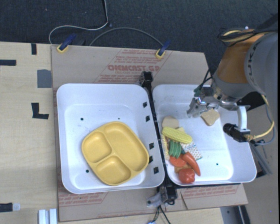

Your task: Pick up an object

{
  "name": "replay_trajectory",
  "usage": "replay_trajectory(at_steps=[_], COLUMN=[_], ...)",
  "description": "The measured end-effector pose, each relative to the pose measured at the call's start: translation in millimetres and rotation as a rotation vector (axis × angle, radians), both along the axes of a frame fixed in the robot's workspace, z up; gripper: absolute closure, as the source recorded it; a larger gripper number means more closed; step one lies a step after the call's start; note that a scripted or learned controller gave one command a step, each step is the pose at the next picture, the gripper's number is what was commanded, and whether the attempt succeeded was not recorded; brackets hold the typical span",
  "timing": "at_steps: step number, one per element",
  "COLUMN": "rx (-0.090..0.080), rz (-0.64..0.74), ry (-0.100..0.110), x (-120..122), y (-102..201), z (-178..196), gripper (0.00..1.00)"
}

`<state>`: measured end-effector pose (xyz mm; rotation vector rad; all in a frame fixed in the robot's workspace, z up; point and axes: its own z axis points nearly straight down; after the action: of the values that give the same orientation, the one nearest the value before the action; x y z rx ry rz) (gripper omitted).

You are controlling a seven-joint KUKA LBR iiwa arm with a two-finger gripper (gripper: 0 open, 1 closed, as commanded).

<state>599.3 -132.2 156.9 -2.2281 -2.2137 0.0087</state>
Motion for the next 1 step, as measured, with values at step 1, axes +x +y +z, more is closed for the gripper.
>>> replay_trajectory(at_steps=[1], rx=[0.002], rz=[0.006], ry=[-0.003], x=[2.0], y=[4.9], z=[1.6], gripper=[0.00])
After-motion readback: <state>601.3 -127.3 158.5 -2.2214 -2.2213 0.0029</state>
